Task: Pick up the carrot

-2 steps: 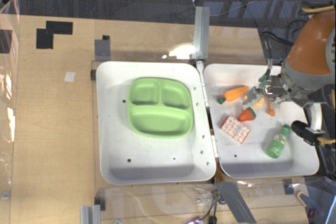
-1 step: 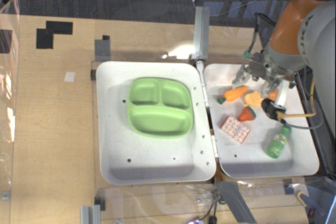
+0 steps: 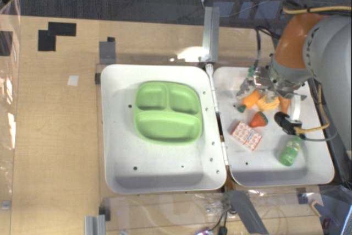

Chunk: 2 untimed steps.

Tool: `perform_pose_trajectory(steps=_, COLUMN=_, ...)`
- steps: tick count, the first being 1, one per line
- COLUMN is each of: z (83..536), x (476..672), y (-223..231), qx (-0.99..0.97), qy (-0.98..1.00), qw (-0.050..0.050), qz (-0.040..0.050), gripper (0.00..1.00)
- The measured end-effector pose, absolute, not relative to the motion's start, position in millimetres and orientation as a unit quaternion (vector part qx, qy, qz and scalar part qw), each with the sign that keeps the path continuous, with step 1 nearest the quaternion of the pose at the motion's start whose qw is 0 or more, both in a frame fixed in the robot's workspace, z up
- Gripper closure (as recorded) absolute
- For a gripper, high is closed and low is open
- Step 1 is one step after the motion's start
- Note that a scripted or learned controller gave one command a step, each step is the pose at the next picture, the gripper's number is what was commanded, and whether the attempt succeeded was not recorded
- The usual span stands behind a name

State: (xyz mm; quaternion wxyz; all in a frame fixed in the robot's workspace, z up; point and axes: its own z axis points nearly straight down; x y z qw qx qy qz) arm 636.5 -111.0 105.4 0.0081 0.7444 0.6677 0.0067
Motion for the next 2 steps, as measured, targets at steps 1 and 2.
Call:
perform_pose_trajectory(steps=1, z=115, x=635.7, y=-110, qx=0.744, qy=0.668, qw=0.004, qz=0.0051, gripper=1.0)
perform_pose_trajectory(steps=2, z=185, x=669.8, y=-36, qx=0.822, qy=0.569, qw=0.001, qz=0.0014, gripper=1.0)
